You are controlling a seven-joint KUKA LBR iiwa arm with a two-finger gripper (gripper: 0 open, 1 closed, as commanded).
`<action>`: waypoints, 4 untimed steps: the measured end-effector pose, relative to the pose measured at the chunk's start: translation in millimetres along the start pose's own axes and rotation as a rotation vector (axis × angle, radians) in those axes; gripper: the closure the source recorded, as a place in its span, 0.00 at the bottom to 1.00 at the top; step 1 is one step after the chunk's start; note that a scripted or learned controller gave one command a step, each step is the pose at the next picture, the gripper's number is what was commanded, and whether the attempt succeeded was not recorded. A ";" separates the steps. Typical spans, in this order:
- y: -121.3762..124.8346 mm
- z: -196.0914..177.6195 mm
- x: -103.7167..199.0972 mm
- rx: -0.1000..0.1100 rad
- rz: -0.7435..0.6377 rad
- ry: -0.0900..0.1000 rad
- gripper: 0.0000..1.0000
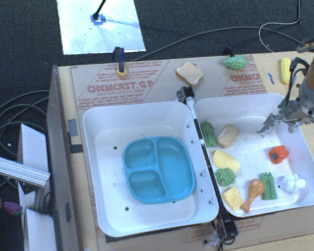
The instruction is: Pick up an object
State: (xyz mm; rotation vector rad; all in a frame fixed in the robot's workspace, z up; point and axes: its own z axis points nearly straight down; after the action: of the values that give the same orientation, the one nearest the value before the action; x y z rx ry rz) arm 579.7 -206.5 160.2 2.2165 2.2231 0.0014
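Observation:
The right bin [311,159] holds several toy foods: a green cucumber piece [208,134], a tan bread roll [228,136], a yellow piece [226,160], a broccoli floret [225,176], a cheese wedge [232,198], a chicken drumstick [253,191], green asparagus [267,186], a white item [292,182] and a red pepper [278,154]. My gripper [278,124] hangs over the bin's back right part, above and just behind the red pepper. It is open with nothing between its fingers.
A blue divided plate [159,169] lies in the left bin [101,156]. Behind the bins on the board lie a bread slice [189,73], a green toy [235,62] and a yellow toy [285,71]. A clamp [120,62] grips the board's back edge.

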 end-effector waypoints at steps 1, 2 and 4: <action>-7.7 8.3 0.2 0.001 0.002 0.000 0.00; -28.0 19.3 0.3 0.002 0.002 0.001 0.00; -32.7 64.5 0.1 -0.001 0.002 0.000 1.00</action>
State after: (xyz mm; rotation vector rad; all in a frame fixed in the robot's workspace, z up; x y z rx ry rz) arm 547.1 -206.6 95.7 2.2178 2.2206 0.0031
